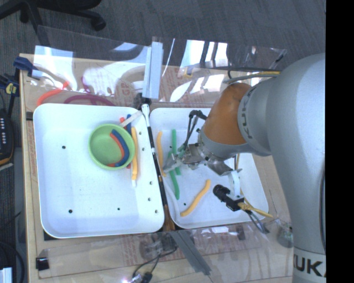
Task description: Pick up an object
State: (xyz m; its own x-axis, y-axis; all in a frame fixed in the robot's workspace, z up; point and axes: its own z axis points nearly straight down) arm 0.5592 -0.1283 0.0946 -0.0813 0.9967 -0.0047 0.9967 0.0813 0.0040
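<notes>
- Green stick (174, 160): slim, straight plastic piece, lying in the right bin (254, 182) beside two curved yellow strips (196, 198).
- Gripper (176, 160): hovering over it; finger state indiscernible.
- Left bin (66, 182): holding a round green bowl (110, 146).

Office chair base (61, 14), dark carpet (221, 22), cables (11, 83)

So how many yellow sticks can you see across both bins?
3. One thin yellow plastic stick lies beside the green bowl in the left bin. Two lie in the right bin: one near the divider, one curved toward the front. The arm may hide more.
</notes>
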